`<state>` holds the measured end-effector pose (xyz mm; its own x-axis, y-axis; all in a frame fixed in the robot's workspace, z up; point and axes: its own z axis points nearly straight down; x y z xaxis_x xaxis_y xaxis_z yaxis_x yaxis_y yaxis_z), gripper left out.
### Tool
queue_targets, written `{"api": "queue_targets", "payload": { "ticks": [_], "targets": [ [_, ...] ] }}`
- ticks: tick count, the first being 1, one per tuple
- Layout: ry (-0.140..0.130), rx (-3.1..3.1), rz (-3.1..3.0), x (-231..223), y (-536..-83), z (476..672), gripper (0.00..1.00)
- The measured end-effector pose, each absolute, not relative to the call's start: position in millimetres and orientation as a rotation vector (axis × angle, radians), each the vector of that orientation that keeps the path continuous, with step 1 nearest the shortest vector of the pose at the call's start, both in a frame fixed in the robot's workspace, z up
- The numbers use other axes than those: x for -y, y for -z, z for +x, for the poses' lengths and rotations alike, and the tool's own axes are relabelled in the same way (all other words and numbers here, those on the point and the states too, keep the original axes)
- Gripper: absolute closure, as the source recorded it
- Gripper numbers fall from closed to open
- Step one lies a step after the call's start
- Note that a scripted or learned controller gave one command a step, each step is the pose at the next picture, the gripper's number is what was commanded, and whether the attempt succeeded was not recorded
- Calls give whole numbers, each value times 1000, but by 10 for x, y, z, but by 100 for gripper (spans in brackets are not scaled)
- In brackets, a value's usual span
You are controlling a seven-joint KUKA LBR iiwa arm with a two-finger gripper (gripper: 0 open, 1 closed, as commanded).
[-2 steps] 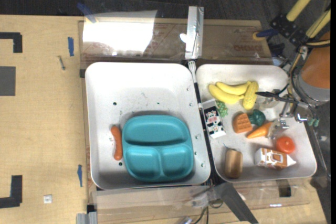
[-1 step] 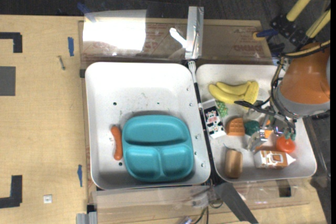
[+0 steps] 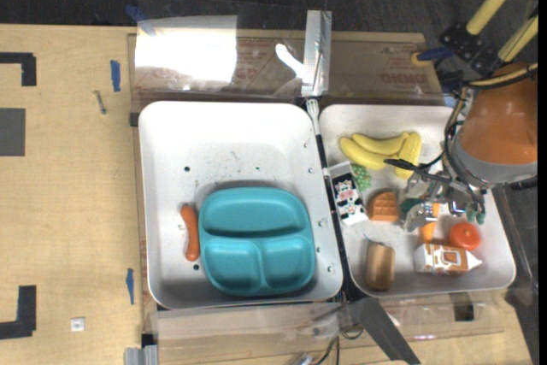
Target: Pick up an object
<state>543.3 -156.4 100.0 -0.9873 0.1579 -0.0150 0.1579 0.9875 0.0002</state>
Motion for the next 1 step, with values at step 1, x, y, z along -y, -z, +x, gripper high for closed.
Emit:
{"api": "queue_targets", "payload": {
  "ticks": [1],
  "targets": [
    [0, -3114, 321, 1177, -2122, 5284, 100]
  ]
}}
